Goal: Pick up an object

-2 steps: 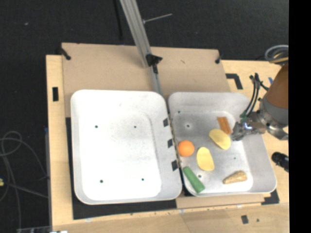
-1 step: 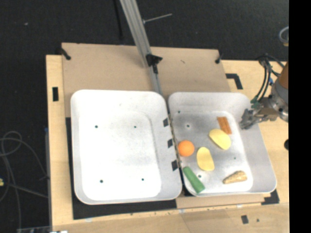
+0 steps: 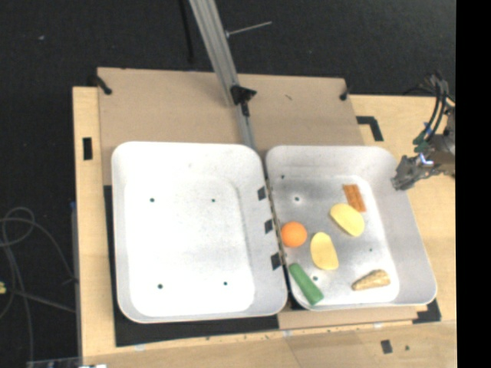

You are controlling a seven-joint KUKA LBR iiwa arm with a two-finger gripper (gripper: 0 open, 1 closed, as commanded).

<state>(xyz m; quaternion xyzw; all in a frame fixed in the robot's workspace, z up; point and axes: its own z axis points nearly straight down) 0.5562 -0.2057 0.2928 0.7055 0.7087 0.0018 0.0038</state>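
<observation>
**Gripper at the right bin's outer rim, objects lying apart from it**

The gripper (image 3: 405,173) appeared at the far right of the view, over the upper right rim of the right bin (image 3: 399,228). It was small and dark against the bench, and whether it stood apart or together could not be told; nothing was seen between its tips, and whether it touched the rim could not be told either. Cables and the wrist trailed off to the right behind it.

The objects lay inside the right bin, all to the left of and below the gripper. The orange-brown stick (image 3: 354,197) was nearest, with a yellow piece (image 3: 347,220) just below it. A second yellow piece (image 3: 324,251) lay lower, beside the orange ball (image 3: 293,234). The green cylinder (image 3: 305,284) rested at the bin's lower left corner, and a tan wedge (image 3: 370,280) near its lower edge. The left bin (image 3: 188,232) adjoined the right one along its side.
</observation>
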